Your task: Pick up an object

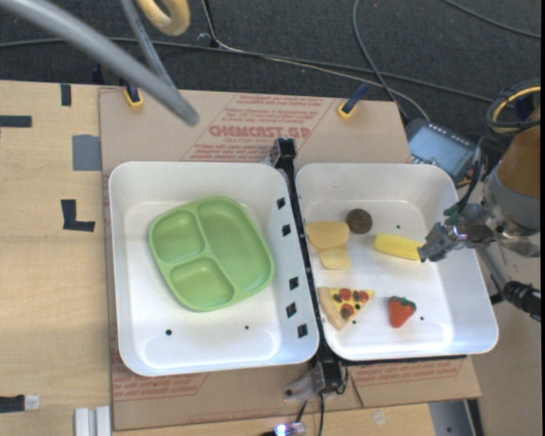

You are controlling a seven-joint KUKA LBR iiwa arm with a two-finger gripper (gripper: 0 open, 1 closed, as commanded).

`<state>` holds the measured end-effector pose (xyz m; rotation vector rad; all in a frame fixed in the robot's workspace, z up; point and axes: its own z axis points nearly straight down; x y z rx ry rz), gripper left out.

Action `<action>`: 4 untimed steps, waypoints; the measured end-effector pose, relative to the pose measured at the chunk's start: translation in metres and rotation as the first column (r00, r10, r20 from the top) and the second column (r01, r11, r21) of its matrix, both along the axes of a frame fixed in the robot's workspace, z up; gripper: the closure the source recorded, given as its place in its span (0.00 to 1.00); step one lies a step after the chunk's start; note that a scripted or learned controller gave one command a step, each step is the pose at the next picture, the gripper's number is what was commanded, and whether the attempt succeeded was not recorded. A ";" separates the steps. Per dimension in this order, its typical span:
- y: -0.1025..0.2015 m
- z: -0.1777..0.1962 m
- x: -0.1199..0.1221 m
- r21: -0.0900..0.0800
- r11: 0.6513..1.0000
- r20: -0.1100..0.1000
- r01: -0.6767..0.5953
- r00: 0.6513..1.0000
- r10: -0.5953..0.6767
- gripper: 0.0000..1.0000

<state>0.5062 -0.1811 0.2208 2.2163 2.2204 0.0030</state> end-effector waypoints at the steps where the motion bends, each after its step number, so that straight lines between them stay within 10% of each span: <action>1: 0.000 0.036 0.001 0.000 1.000 -0.002 0.000 1.000 0.000 1.00; 4: 0.150 0.010 0.055 0.002 1.000 -0.007 -0.003 1.000 0.003 1.00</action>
